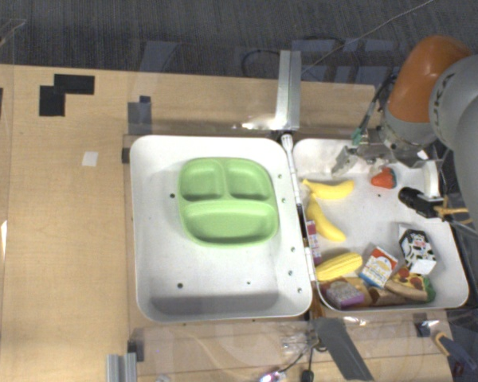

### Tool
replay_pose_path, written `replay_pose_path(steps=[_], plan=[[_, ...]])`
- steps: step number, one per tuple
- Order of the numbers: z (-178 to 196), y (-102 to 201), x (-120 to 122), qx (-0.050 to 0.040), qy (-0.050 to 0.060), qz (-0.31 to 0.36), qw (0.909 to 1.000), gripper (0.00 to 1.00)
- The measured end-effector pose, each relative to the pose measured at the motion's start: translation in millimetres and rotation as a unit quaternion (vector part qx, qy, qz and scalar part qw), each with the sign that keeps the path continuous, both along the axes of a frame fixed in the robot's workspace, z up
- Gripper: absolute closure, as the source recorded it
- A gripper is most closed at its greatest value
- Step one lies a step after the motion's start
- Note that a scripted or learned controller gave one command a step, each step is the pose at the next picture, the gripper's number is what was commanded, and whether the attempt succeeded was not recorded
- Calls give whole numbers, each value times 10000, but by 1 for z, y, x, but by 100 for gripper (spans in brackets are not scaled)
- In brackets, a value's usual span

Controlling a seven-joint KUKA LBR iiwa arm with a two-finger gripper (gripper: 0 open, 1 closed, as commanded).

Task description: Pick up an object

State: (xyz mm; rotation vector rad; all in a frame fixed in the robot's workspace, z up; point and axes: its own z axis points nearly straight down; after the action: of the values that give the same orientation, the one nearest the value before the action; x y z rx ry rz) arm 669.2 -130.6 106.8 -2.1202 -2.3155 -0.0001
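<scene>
yellow banana [331, 189] is lying just below-left of my gripper [358, 154] in the right bin [454, 273], long axis running left-right. i'm hovering, fingers spread, gripping nothing yet.

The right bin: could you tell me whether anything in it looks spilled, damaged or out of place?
Nothing stands out. The toy food in the right bin lies loosely jumbled, with two bananas toward the left wall and small items crowded along the near edge. Nothing has spilled over the rim.

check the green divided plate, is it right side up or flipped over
Right side up. The green plate lies flat in the left bin, with its three hollow compartments facing up and holding nothing.
</scene>
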Motion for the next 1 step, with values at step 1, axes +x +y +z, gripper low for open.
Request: replay_pose_path(steps=[1], plan=[[45, 29, 1, -3, -11, -164, 9999, 0]])
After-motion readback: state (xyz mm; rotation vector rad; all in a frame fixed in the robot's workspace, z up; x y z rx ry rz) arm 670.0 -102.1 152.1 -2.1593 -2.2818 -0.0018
